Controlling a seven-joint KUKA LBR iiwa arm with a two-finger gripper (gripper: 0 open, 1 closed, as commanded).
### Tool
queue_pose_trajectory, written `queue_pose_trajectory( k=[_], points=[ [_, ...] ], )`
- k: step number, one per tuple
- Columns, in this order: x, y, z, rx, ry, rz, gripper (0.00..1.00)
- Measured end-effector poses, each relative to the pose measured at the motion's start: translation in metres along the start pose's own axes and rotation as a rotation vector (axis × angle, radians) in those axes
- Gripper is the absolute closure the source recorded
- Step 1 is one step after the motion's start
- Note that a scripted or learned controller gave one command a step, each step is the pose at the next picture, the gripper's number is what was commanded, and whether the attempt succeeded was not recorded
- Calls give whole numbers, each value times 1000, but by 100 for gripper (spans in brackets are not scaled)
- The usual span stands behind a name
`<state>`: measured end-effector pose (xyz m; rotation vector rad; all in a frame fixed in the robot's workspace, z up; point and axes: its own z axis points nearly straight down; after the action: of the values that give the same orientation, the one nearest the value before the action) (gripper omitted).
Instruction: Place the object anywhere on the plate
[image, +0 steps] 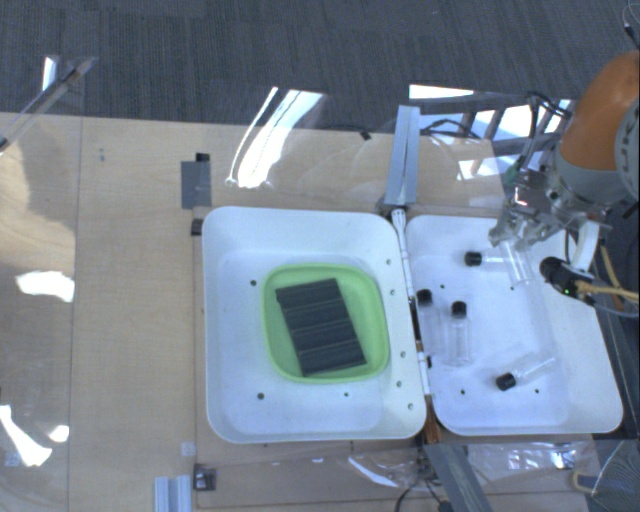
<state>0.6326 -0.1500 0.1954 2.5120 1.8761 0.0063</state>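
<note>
1. Clear plastic is what I am after: small transparent vials with black caps lie scattered in the right bin (590, 400), and they are hard to pick out against the white floor.
2. My pincer (520, 235) hangs at the upper right of the frame, over the far corner of that bin. From this slanted view I cannot tell how it stands, and I see nothing between its tips.
3. One vial (497, 259) lies just below and left of my wrist, cap pointing left. It is the nearest, so I judge it the likeliest target.
4. Another vial (458, 330) lies lengthwise in the bin's middle, and a third (522, 373) lies tilted at the lower right. A loose black cap (424, 297) sits by the bin's left wall.
5. The green plate (372, 305) waits in the left bin (230, 400), centre of the frame, with a dark ribbed block (319, 327) on it. Bare green rim remains around the block for a drop.
6. Nothing is lifted yet; the whole carry leftward across the divider remains.
</note>
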Motion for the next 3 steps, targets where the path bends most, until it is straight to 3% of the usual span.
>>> queue_pose_trajectory(
  k=[1,2,3],
  points=[
    [48,-46,77,5,2,-60,100],
    [111,-101,9,2,3,-205,100],
    [190,-123,6,1,4,-230,100]
  ],
)
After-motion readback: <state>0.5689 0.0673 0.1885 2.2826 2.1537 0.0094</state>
